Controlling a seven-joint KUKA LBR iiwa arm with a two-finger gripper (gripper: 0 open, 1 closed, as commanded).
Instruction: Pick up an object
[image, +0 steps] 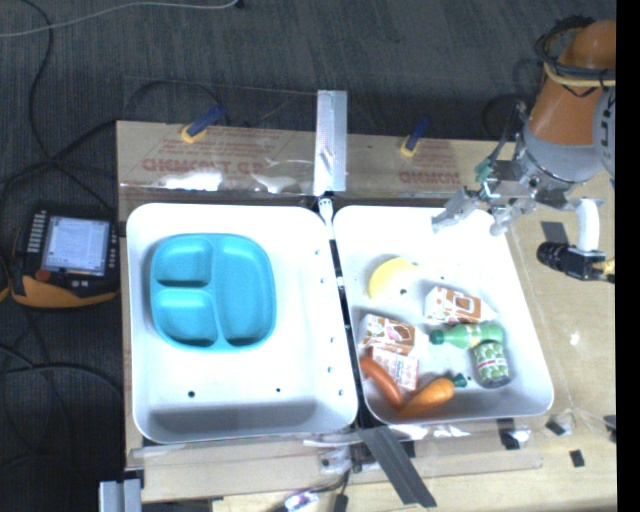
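Object to pick: none is chosen yet; the candidates all lie in the right bin (520, 300). A yellow ball (392, 276) sits alone near the bin's middle. Below it are a carton (452, 304), a second carton (390, 345), a green bottle (466, 336) lying flat, a small jar (490, 362), a carrot (432, 394) and a sausage (382, 380), packed close, several touching.

The left bin (240, 415) holds only a blue tray (212, 290), probably too broad and flat for a two-finger grasp, so the right bin is the likely target.

Pincer (472, 210) hangs over the right bin's far rim, apart from every item. Fingers look spread apart, nothing between them. The arm (565, 110) reaches in from the right at a slant, wrist tilted toward the bin.

Judgement: approach stage, no grasp begun. The ball is nearest and stands clear of its neighbours, so it leaves room for the fingers, though its round shape may slip. The clustered items risk a blocked finger or a double pick.

A handheld pendant (70, 250) lies off the desk (230, 160) to the left, not involved.
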